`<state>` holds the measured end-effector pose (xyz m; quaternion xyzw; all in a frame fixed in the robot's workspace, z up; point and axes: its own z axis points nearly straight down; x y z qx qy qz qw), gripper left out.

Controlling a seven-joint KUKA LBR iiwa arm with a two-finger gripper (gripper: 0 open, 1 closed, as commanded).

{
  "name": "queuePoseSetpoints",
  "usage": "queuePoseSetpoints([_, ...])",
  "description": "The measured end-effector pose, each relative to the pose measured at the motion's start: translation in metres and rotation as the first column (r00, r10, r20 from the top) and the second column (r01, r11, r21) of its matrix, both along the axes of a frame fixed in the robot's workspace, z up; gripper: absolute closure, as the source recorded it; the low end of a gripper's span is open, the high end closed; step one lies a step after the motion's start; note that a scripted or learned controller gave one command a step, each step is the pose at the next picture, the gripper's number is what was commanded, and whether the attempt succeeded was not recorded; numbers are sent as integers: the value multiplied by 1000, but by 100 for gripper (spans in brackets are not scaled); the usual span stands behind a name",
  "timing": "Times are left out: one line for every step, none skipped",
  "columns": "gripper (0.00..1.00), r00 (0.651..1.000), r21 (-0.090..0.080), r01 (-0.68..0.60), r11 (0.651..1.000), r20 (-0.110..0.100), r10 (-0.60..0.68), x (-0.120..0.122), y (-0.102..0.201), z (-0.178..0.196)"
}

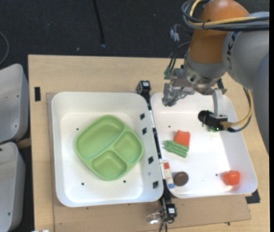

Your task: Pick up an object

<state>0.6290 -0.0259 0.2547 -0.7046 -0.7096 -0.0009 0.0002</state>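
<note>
My gripper (172,97) hangs over the far left corner of the right bin (202,129), pointing down, with nothing visible between its fingers. In that bin lie an orange-red block (181,137), a green bean pod (176,149) touching its near side, a brown round piece (180,179) near the front left, and a small orange-red piece (231,178) at the front right. The gripper stands well behind the block and the pod, apart from them.
The left bin (64,178) holds a green divided plate (109,147). A divider rail (152,139) runs between the bins. A black fitting with a green light (210,120) and cables hangs from the arm over the right bin's far side.
</note>
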Motion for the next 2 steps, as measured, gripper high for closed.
queuePoseSetpoints([100,1000,0,-1,1000,1,1,-5,51,7])
queuePoseSetpoints([100,1000,-1,0,1000,-2,0,-24,104,0])
